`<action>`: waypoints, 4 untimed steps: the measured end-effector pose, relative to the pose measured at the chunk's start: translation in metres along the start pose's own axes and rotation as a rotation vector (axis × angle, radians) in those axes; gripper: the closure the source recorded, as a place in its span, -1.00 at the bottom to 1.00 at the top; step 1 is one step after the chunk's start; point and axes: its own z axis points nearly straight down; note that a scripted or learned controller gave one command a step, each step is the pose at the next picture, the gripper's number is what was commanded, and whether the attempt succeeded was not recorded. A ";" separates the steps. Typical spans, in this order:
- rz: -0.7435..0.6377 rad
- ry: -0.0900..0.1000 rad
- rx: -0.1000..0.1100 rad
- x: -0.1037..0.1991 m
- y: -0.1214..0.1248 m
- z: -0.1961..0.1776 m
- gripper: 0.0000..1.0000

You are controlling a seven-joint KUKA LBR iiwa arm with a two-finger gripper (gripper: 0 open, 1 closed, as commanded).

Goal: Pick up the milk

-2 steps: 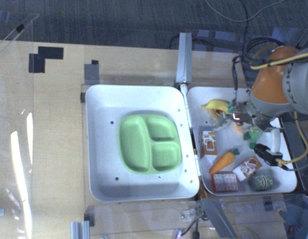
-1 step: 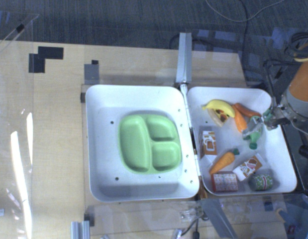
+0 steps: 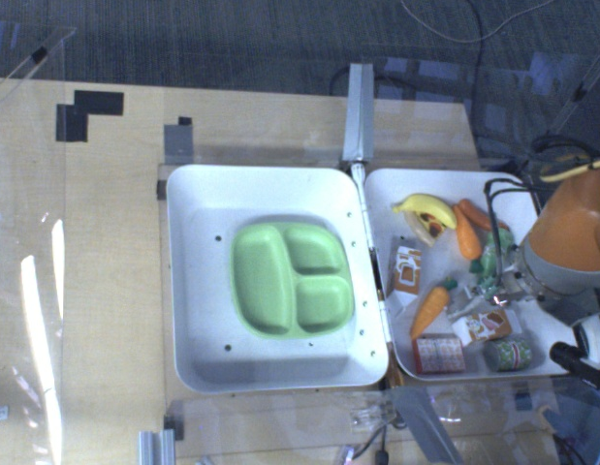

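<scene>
White and brown, the small cardboard milk carton [image 3: 408,267] lies flat in the right-hand shallow white plastic bin [image 3: 382,211]; I take it for the milk, though a second white-and-brown packet [image 3: 489,325] leaves some doubt. The landmark is the orange toy carrot with a green top [image 3: 430,308], which lies slantwise in the middle of that bin. The carton sits just up and to the left of the carrot's blunt end, close to it but apparently not touching, and near the bin's left wall. Its long axis runs roughly up and down the camera view, leaning slightly.

The metal two-finger gripper [image 3: 486,294] of the grey arm with its orange band [image 3: 571,235] hangs on the opposite side of the carrot, just beyond its green top and low among clutter there. Whether the gripper is spread or closed cannot be told; nothing is seen held in it.

So the carton lies to the left of the gripper, with the carrot between them. The coming move, in my judgement, must cross over the carrot leftward and close across the carton's short width.
</scene>
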 end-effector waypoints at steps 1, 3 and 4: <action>-0.149 -0.009 -0.009 0.022 0.007 0.010 -1.00; -0.314 -0.001 0.000 -0.039 -0.017 -0.079 -1.00; -0.436 0.000 0.000 -0.037 0.064 -0.042 -1.00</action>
